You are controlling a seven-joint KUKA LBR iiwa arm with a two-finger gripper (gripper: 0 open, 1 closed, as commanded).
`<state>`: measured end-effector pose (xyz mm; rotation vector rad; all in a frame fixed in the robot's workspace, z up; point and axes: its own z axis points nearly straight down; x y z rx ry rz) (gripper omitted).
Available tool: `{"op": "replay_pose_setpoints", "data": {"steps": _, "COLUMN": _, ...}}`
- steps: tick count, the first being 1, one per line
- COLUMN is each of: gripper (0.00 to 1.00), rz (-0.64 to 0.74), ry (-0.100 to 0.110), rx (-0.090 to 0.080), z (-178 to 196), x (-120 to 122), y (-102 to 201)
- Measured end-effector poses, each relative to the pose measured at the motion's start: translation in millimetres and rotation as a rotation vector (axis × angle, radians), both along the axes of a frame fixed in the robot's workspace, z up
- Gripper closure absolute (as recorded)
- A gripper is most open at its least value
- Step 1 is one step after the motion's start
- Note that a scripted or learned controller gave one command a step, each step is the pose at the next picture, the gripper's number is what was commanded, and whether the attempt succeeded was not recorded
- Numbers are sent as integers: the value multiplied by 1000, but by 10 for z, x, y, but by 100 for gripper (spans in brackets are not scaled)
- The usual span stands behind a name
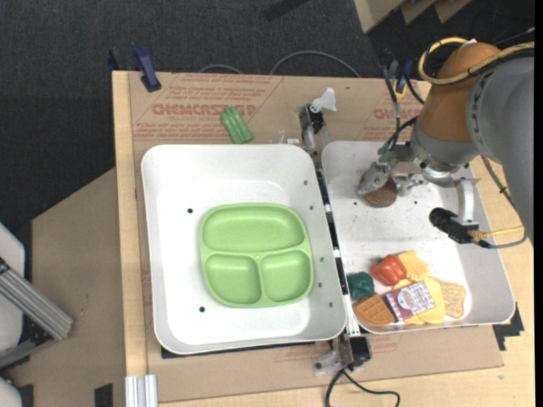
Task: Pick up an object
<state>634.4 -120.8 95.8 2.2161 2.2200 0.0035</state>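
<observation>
My gripper (377,181) is low over the far end of the right bin (475,253), reaching in from the right. A small brown round object (381,197) lies on the bin floor directly under it and looks to be touching the gripper's tip, which partly covers it. At the near end of the same bin is a pile of toy food: a red pepper (389,270), a yellow piece (415,265), a dark green piece (361,285), an orange waffle (373,311), a purple packet (410,298) and a tan biscuit (453,296).
The left bin (170,227) holds a green three-compartment plate (254,254). A green clip (237,125) and a blue clamp (148,69) sit on the cardboard behind the bins. A black part with cables (450,225) hangs off the arm over the right bin's middle.
</observation>
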Motion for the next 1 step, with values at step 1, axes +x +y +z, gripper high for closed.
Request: {"op": "replay_pose_setpoints", "data": {"steps": 1, "gripper": 100, "rz": 7, "ry": -4, "rx": 4, "z": 955, "x": -182, "y": 811}}
